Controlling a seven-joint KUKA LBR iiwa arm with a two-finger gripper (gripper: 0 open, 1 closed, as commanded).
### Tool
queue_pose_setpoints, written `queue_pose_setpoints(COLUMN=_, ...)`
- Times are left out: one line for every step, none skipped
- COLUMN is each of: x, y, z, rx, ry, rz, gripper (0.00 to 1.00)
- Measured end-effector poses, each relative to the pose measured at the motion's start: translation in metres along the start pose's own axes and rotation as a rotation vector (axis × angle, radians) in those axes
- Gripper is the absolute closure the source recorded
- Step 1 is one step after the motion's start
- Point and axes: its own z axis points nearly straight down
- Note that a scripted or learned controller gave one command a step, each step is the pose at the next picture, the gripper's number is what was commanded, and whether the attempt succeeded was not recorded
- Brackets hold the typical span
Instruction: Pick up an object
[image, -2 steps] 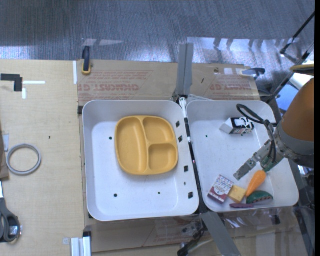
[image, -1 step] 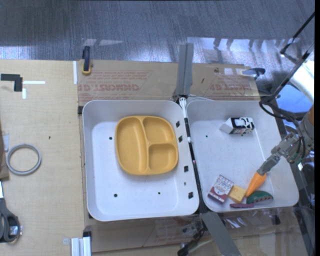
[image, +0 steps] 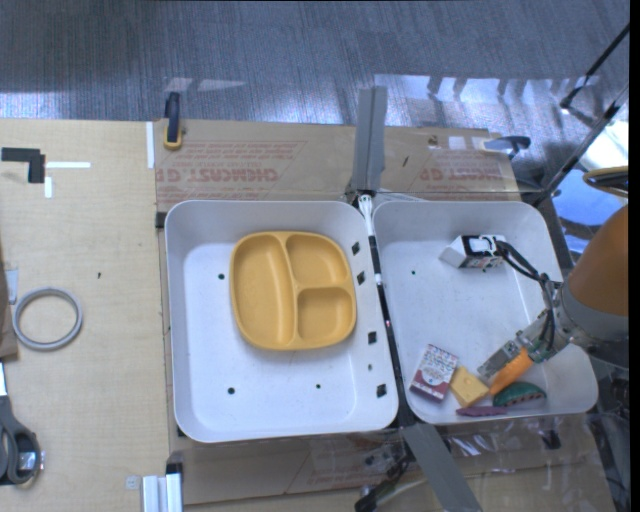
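In the right bin a cluster of small things lies near the front wall: a red and white packet, a yellow wedge, an orange piece, a green piece and a purple strip. My gripper reaches in low from the right, its tip right over the orange piece and close beside the yellow wedge. Whether it touches or holds anything cannot be made out. A yellow divided plate lies in the left bin.
The divider between the two bins runs just left of the cluster. The right bin's front wall is close behind the items. A grey ring lies on the wooden bench at the far left. Cardboard lies behind the bins.
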Motion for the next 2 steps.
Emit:
queue_pose_setpoints(x=-0.001, y=0.001, z=-0.009, rx=-0.002, ry=-0.001, rz=0.0, gripper=1.0)
queue_pose_setpoints(x=0.032, y=0.047, z=0.0, rx=0.001, ry=0.001, rz=0.38, gripper=1.0)
